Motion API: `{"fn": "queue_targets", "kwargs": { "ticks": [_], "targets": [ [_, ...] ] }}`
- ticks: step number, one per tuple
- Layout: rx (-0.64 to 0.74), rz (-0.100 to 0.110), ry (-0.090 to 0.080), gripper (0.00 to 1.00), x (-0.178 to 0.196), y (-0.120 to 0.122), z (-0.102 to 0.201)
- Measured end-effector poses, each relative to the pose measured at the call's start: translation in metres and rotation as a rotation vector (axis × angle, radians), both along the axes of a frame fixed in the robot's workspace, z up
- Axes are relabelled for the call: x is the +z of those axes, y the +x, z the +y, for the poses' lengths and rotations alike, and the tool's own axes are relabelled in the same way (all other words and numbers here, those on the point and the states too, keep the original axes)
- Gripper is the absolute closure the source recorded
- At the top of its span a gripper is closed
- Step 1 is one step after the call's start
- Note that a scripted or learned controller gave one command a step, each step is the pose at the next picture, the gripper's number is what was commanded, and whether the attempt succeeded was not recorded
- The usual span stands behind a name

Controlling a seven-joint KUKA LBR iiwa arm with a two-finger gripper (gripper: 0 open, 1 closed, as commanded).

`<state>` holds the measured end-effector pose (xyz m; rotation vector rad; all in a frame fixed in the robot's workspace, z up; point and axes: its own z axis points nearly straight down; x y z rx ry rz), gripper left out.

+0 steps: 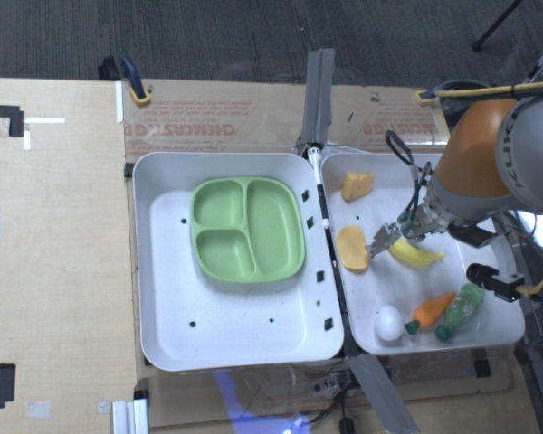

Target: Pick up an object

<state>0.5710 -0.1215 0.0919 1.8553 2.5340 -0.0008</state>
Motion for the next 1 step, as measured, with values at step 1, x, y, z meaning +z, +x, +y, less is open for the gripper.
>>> {"fn": "queue_targets", "kwargs": {
  "ticks": [1],
  "targets": [
    [-0.003,0.000,-0.001,1.00,0.0090,0.0000,-0.0010]
  ]
}}
